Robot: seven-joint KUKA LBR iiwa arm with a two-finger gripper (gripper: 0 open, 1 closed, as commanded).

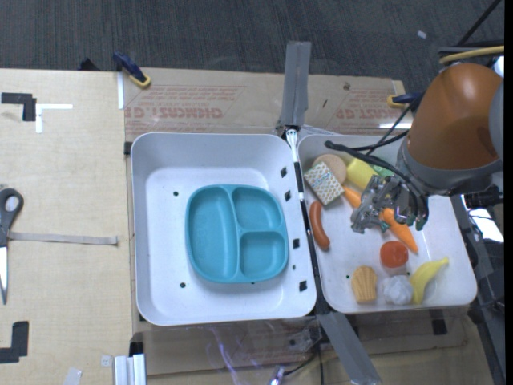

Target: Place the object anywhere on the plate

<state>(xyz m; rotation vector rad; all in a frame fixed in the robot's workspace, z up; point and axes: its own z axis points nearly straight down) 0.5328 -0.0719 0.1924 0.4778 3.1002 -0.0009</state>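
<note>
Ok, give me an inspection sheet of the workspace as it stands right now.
Surface: two white bins side by side, left bin, right bin.
Job's things: teal plate in the left bin, nothing on it; no object picked yet.
Clutter: right bin holds sausage, carrot, tomato, banana, other toy food.
Gripper: gripper low over the right bin, among the food; finger state unclear.
Cables: black cable running to the wrist.
Surroundings: scissors on the bench at left.

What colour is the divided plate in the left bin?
The plate is teal blue, best seen in the camera view.
</note>
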